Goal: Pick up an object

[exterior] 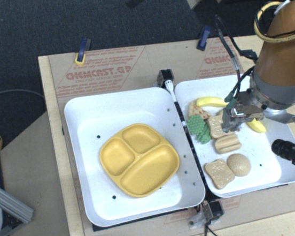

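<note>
The right bin (274, 176) holds several toy foods. A yellow banana (210, 101) lies at its back, beside a green leafy piece (197, 126) and a pale cracker (215, 128). Nearer the front are a tan oblong roll (227, 143), a round bun (239, 164) and a bread slice (219, 173). My gripper (229, 125) hangs low over the middle of this bin, right above the cracker's right edge and just behind the roll. A small yellow piece (256, 125) peeks out to the right of the wrist. Nothing can be seen held.
The left bin (83, 118) carries a yellow divided plate (139, 159). The grey arm with its orange band (280, 21) covers the right bin's back right corner. A black fitting (289, 151) sits at that bin's right rim. Clamps stand between the bins at back and front.
</note>
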{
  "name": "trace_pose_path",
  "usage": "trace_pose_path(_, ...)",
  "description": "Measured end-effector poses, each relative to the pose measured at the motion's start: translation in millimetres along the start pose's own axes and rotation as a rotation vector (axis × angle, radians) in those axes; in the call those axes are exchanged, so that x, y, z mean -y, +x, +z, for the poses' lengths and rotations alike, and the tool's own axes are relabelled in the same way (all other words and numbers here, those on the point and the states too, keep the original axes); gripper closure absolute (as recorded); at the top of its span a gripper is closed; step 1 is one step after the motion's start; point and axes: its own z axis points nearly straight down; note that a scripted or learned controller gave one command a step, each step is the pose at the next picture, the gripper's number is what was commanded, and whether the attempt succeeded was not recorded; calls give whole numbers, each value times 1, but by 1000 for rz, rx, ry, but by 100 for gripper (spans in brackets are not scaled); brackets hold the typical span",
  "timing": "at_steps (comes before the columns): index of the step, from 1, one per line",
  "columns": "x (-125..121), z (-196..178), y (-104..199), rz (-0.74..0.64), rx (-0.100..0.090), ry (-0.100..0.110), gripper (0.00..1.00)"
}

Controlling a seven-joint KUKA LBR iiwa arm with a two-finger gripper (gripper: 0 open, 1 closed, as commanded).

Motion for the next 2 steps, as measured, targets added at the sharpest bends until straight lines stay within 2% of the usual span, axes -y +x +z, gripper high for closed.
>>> trace_pose_path(1, 4, -34, 43, 6, 2, 1, 100)
trace_pose_path(2, -3, -112, 139, -1, -2, -4, 100)
